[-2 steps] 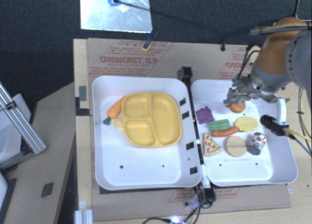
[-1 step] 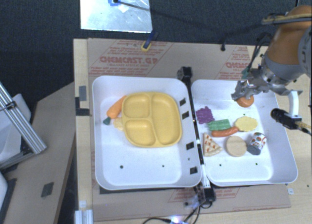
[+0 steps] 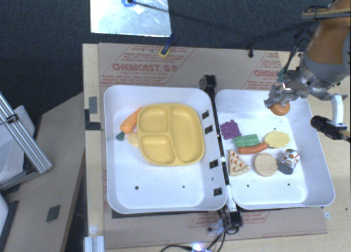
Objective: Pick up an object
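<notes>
My gripper (image 3: pixel 276 100) hangs over the far right part of the right bin (image 3: pixel 315 188). A small orange-red round piece (image 3: pixel 281 109) lies right under its tip, touching or nearly touching it; I cannot tell whether it is gripped. Toy foods lie nearer in the same bin: purple grapes (image 3: pixel 230 129), a green block (image 3: pixel 247 139), a red-orange sausage (image 3: pixel 253 148), a yellow piece (image 3: pixel 277 138), a pizza slice (image 3: pixel 237 163), a tan round disc (image 3: pixel 265 164) and a grey, white and red object (image 3: pixel 288 160).
The left bin (image 3: pixel 118 190) holds a yellow divided plate (image 3: pixel 167 134) with an orange carrot (image 3: pixel 130 120) and a pale yellow piece (image 3: pixel 133 139) against its left edge. A black divider (image 3: pixel 216 136) runs between the bins. A black part (image 3: pixel 327 127) juts in at the right.
</notes>
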{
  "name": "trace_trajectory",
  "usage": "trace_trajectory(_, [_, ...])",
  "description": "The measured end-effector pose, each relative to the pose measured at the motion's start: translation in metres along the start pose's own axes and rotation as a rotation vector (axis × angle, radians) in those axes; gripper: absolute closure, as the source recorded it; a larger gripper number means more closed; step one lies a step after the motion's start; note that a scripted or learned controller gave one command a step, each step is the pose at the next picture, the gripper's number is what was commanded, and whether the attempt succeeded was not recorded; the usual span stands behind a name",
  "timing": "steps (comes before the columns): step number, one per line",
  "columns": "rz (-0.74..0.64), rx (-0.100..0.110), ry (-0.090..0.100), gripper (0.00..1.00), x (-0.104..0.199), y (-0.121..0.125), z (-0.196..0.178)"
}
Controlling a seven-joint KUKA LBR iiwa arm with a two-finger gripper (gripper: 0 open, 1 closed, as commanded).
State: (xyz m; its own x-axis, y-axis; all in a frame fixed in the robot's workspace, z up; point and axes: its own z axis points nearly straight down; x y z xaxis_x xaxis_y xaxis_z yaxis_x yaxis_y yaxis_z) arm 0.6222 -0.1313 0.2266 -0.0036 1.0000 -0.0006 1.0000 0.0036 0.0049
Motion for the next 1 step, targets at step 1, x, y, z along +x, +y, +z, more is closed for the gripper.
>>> trace_trajectory(1, [-0.004, 0.006, 0.002, 1.00, 0.0501, -0.0235, 0.0099])
